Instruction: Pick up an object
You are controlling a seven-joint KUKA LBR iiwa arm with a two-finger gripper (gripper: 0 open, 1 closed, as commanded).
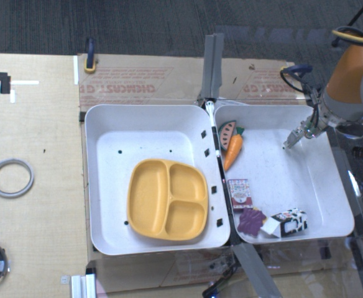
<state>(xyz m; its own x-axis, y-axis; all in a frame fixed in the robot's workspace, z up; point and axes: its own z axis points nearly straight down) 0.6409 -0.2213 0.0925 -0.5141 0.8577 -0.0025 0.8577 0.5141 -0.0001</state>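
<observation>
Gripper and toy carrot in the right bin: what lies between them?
Bare white bin floor. In the camera view nothing sits between the gripper and the toy carrot by the right bin's left wall.

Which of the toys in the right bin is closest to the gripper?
The orange carrot against the divider sits nearest the gripper. The small box, purple toy and black-and-white toy lie farther, toward the front.
</observation>
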